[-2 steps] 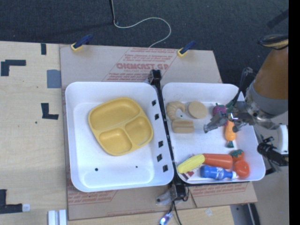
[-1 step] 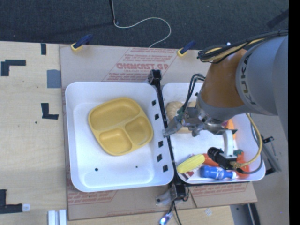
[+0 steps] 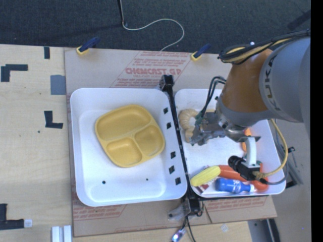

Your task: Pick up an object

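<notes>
The grey arm [image 3: 282,84] (orange band above its wrist) reaches in from the right, its gripper [image 3: 198,135] pointing down-left.

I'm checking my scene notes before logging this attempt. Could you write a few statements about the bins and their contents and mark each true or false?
1. The yellow divided plate lies in the left bin. True.
2. The corn cob lies in the left bin. False: it lies in the right bin, near its front edge.
3. The gripper is over the right bin. True.
4. The blue bottle sits on the yellow plate. False: it lies in the right bin, beside the corn.
</notes>
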`<action>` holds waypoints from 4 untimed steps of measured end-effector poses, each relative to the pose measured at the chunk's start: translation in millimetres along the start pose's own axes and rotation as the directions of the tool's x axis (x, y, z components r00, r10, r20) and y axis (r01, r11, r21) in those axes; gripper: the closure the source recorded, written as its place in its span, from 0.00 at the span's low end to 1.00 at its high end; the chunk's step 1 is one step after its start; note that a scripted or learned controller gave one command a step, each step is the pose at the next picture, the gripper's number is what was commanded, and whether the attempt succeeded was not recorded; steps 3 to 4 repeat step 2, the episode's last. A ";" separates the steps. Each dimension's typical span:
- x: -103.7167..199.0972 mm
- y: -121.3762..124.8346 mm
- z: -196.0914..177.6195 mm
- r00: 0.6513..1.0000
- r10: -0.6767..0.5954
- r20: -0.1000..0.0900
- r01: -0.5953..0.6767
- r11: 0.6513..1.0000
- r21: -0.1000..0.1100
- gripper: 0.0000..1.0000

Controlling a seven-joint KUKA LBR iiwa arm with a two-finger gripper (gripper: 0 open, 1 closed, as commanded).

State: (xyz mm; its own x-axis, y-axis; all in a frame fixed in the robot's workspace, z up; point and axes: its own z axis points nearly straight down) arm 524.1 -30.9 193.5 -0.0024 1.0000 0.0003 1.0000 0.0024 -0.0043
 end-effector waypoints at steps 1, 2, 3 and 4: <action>25.9 -41.0 -244.0 1.000 -0.002 -0.001 0.002 1.000 -0.022 1.00; 117.0 -32.5 -258.4 1.000 -0.008 -0.001 0.008 1.000 -0.006 1.00; 117.0 -32.5 -258.4 1.000 -0.008 -0.001 0.008 1.000 -0.006 1.00; 117.0 -32.5 -258.4 1.000 -0.008 -0.001 0.008 1.000 -0.006 1.00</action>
